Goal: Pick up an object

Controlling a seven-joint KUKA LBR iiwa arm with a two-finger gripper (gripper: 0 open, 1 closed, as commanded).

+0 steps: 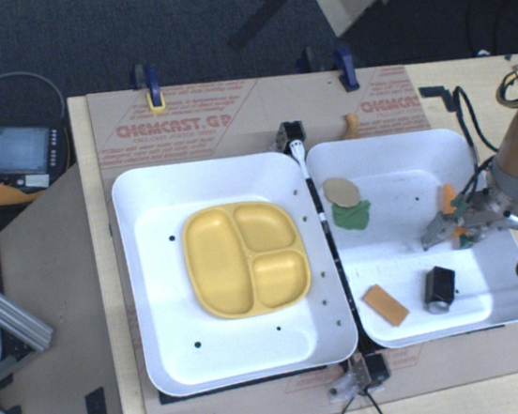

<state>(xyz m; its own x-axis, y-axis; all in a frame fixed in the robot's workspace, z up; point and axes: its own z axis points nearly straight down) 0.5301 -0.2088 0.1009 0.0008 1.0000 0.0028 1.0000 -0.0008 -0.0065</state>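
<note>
While the left bin (156, 290) holds a yellow tray (245, 257) | right bin (395, 160): tan disc (340, 191), green piece (352, 215), orange block (385, 305), black object (439, 288) | gripper (451, 228) low near right wall, grip state unclear.

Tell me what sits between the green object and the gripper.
Nothing: in the camera view, bare white bin floor separates the green object from the gripper.

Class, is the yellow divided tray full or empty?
Empty: all three compartments of the yellow divided tray show bare yellow plastic.
</note>
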